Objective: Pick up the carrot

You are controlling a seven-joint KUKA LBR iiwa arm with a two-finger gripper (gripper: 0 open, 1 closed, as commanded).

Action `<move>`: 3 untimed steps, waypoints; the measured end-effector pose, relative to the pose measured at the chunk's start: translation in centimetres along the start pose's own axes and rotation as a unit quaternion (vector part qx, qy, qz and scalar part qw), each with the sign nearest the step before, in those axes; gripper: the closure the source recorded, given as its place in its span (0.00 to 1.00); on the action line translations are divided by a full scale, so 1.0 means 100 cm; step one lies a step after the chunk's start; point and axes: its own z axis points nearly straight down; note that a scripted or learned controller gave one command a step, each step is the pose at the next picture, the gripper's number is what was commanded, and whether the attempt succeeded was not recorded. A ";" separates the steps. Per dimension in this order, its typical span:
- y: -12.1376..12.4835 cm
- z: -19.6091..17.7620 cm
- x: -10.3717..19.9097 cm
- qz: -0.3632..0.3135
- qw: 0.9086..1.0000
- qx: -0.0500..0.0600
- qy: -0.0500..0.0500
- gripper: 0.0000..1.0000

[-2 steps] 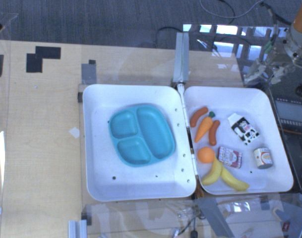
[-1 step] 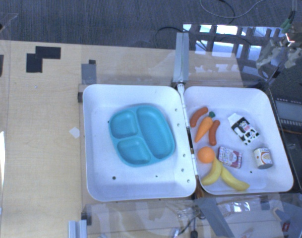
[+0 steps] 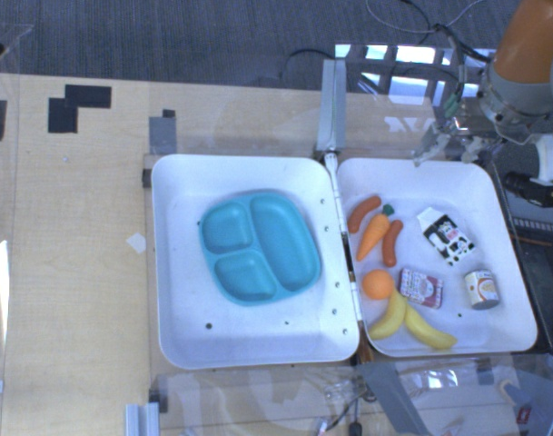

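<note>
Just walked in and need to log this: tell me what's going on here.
A grey robot arm with an orange band hangs over the far right corner of the right white bin, its hand above the rim. The orange toy carrot lies untouched in that bin between two reddish-brown toy sausages.

Two bins side by side on a bench point(image 3: 76, 243). In the left bin point(image 3: 181, 330), a divided plate point(image 3: 258, 248). In the right bin point(image 3: 503, 243), a carrot point(image 3: 374, 234) between two sausages point(image 3: 363, 213), above an orange point(image 3: 378, 284) and bananas point(image 3: 412, 321); cartons point(image 3: 446, 235) and a can point(image 3: 481, 290) further right.
</note>
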 end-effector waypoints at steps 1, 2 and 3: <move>-0.050 0.112 0.039 -0.114 0.993 0.000 0.000 0.00; -0.083 0.152 0.034 -0.251 0.968 -0.006 -0.003 0.00; -0.008 0.153 0.040 -0.168 0.985 0.035 0.011 0.00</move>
